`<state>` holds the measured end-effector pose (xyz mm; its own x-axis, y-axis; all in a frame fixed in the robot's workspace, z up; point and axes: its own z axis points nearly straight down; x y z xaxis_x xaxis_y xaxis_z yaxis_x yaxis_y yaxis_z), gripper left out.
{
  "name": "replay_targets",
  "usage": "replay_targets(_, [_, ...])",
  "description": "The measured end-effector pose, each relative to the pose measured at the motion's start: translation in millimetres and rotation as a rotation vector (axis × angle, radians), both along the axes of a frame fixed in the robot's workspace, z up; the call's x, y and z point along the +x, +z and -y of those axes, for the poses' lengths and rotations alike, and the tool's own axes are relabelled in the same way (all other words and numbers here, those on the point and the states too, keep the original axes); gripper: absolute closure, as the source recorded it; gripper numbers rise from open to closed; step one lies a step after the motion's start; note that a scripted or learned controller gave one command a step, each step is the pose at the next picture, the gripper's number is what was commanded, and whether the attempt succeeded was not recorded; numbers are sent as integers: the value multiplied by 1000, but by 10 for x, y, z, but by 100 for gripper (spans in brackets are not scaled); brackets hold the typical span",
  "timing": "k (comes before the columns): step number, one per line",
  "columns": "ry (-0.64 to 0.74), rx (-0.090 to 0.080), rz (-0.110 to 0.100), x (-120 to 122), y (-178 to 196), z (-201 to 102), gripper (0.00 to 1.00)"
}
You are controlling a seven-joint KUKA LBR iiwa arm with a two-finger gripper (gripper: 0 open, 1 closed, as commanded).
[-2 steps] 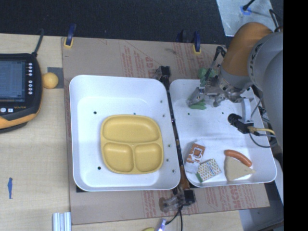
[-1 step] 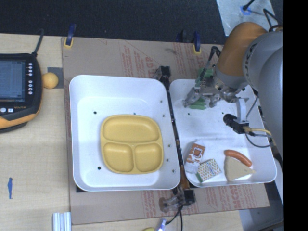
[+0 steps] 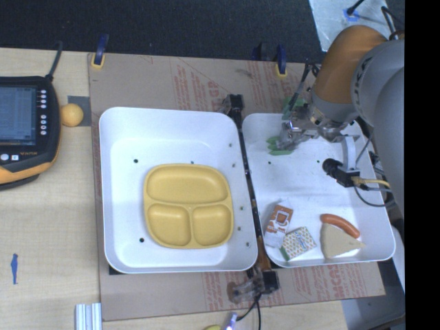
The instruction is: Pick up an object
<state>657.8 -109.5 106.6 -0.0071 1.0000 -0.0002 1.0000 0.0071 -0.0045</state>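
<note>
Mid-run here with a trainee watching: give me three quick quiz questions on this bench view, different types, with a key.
1. True or false: the yellow divided tray lies in the right bin.
2. Which lies nearest the sausage? A) cheese wedge B) green item C) orange ball
3. Fill in: the gripper is over the ____ bin's far end.

Key: 1 false; 2 A; 3 right.

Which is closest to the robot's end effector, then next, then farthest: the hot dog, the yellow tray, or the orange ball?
From the end effector:
1. Hot dog, right bin's near corner.
2. Yellow tray, left bin.
3. Orange ball, on the bench beyond the left bin.
</note>
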Motion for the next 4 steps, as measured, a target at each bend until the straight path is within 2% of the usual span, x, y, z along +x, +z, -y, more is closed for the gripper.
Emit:
replay_targets(1, [-5,1,2,-693,860,-201,100])
replay_targets(2, [-4,1,0,-698,853,-200,0])
replay_targets(3, [-2,-1,-1,-106,-163,144,0])
replay_targets(4, [-5,0,3,-14,-143,586,0])
